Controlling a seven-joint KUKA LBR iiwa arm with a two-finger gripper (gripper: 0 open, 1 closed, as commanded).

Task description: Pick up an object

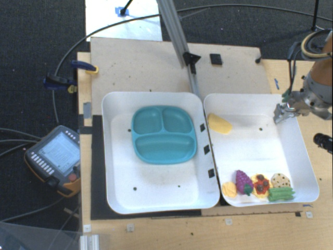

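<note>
On the bench (234,72), two shallow white bins sit side by side, seen from above at a slant. Places below are given relative to the right bin (296,139).

Just beside it, touching along a shared edge, is the left bin (119,155), which holds a teal divided plate (164,135) with three compartments.

Inside the right bin, near its far left corner, lies a single yellow toy food piece (220,124), lying apart from everything else. Along the right bin's near wall lies a tight row of small toy foods: a pale yellow piece (229,189), a bunch of purple grapes (242,181), a red and orange piece (260,184), a speckled cookie (281,180) and a green pea pod (281,194), the pod just in front of the cookie.

Above the right bin's far right edge hangs the gripper (283,113), at the end of the grey arm (317,87) that reaches in from the right. Nothing sits between its metal tips, and it is well apart from every toy. Whether the gripper is spread or closed cannot be told at this size.

Well beyond the left bin, off the bench, a handheld control pendant (54,158) rests on the dark floor.
</note>
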